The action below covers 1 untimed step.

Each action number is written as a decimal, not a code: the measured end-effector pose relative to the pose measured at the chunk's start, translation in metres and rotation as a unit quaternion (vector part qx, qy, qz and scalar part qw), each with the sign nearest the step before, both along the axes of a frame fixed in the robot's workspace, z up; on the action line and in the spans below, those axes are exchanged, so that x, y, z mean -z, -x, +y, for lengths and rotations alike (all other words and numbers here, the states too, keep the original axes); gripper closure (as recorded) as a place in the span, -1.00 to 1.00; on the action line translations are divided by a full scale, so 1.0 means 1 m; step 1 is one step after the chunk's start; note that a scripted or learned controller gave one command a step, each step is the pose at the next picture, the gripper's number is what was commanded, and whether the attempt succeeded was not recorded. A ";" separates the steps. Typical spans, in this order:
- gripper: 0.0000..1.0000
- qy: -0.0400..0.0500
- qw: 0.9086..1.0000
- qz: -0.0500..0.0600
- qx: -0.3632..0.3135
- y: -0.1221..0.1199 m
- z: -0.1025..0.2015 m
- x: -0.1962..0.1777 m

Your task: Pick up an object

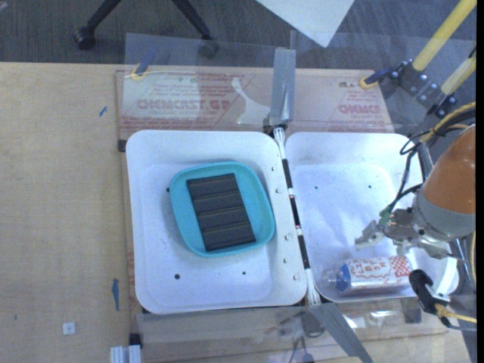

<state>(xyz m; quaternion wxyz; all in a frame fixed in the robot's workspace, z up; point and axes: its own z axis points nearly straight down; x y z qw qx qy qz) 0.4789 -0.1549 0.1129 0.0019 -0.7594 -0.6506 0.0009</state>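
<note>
Two white bins sit side by side at frame centre. The left bin [151, 278] holds a teal tray [181, 218] with a dark ribbed block [220, 212] on it. In the right bin [340, 165], a tube [370, 271] lies along the lower edge. The gripper [378, 229] hangs just above the tube, arm [454, 187] entering at right.

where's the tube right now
In the camera view the tube lies on its side along the near edge of the right bin, just below the tool.
</note>
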 end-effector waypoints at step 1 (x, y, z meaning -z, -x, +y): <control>-1.00 0.002 0.974 -0.003 -0.227 -0.001 -0.047 -0.035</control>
